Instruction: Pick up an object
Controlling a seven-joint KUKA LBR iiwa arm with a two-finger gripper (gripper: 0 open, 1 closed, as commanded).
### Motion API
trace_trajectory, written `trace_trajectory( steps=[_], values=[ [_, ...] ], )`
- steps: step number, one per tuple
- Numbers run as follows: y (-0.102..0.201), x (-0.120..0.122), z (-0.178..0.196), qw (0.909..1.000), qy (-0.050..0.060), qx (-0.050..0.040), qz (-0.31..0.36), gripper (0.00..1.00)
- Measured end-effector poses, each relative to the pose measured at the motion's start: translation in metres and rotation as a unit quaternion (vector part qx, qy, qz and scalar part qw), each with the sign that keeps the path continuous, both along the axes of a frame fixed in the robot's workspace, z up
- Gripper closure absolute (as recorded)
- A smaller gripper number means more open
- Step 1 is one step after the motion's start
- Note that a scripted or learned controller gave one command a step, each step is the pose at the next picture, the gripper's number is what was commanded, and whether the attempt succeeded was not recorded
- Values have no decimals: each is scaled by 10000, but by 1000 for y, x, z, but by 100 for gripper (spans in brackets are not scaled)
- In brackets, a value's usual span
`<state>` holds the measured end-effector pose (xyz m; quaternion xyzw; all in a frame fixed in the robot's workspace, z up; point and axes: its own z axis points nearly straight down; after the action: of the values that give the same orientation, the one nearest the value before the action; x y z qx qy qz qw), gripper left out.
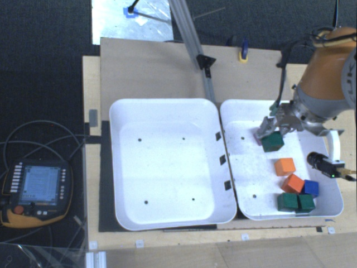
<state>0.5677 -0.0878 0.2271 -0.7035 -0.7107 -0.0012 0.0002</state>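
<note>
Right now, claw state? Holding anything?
Claw: closed on the dark green block, which sits between its fingers over the right bin. Whether the block is lifted off the floor cannot be told.

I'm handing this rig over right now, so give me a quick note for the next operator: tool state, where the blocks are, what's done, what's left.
Tool: low in the right bin, at a dark green block right beneath it; a grasp can't be confirmed.
Other blocks, right bin: orange block, second orange block, blue block, two green blocks at the front corner.
Left bin sits alongside.
Done: tool is at the dark green block.
Left: confirm the grip, lift clear.
</note>
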Motion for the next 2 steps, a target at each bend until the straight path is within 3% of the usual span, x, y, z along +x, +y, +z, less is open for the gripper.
trace_trajectory(
  steps=[2],
  values=[
    [113, -35, -11, 10000, 12, 4, 5, 100]
  ],
)
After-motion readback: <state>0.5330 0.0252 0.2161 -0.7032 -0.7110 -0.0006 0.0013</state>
